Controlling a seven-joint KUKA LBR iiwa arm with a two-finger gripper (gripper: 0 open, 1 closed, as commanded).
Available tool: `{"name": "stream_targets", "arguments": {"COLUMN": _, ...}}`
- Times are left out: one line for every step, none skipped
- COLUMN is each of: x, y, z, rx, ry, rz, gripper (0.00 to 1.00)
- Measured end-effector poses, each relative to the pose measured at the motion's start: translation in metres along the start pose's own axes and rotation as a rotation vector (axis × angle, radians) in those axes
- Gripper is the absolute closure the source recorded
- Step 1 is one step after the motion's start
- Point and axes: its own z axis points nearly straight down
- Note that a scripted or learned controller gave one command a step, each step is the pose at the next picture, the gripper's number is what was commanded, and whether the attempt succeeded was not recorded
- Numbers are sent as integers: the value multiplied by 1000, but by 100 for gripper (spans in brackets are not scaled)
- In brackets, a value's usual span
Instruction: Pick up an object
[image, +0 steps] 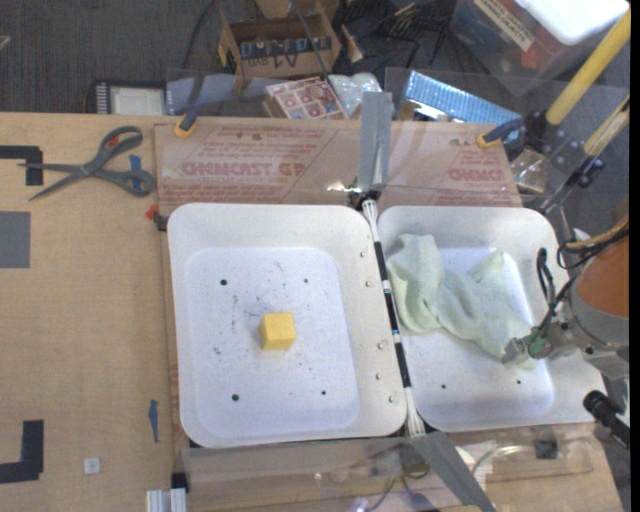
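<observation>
The gripper (522, 349) sat low at the cloth's (450, 295) right edge, its fingers too blurred to tell their state; a good grasp needed bunched fabric squarely between them.

One fixed camera above the bench, looking down at a slant.

It takes in both white bins side by side, the left bin (270, 330) and the right bin (480, 390), at middle distance, with the bench's near edge at the bottom of the frame and floor clutter past the far edge at the top. The bench top (70, 300) stretches off to the left, a pair of scissors (100, 168) lying there. The arm (605, 300) enters from the right.
</observation>
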Motion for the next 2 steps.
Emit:
{"name": "stream_targets", "arguments": {"x": -37, "y": -4, "z": 14, "rx": -6, "ry": -1, "rz": 163, "gripper": 100}}
{"name": "stream_targets", "arguments": {"x": 13, "y": 6, "z": 14, "rx": -8, "ry": -5, "rz": 54, "gripper": 100}}
